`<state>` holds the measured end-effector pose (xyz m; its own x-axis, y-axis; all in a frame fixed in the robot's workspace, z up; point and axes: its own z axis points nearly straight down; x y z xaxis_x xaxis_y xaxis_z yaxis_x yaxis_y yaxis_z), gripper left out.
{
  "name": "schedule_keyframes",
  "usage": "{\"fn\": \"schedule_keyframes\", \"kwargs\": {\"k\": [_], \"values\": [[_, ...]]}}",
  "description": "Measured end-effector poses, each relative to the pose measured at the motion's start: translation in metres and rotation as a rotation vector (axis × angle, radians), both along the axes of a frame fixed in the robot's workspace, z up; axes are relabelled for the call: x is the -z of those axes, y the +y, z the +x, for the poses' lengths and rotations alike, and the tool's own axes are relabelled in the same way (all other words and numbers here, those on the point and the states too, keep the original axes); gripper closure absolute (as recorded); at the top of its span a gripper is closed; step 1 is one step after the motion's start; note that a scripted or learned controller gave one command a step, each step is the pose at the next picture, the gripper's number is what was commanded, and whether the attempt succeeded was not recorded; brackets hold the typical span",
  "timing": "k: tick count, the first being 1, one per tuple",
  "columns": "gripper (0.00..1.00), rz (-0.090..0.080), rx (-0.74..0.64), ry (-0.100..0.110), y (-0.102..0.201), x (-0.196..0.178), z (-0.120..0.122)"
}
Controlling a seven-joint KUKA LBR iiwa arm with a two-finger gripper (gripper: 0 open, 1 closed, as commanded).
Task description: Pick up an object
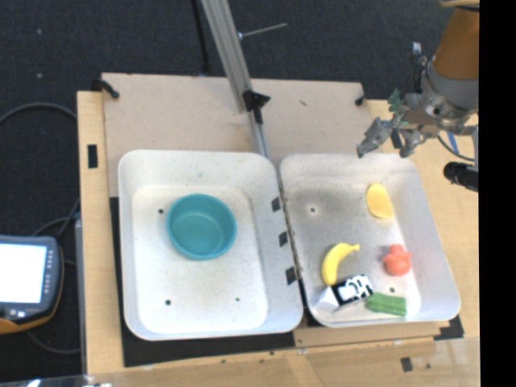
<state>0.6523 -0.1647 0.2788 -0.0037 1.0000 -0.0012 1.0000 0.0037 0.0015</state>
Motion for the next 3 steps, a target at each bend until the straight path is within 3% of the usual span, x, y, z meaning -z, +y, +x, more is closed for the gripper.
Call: {"fn": "schedule_keyframes", "kwargs": {"k": [1, 3], "values": [[0.0, -0.001, 0.0, 0.0, 0.0, 0.0, 0.0], [0.0, -0.001, 0.0, 0.005, 0.011, 0.106, -0.002]]}}
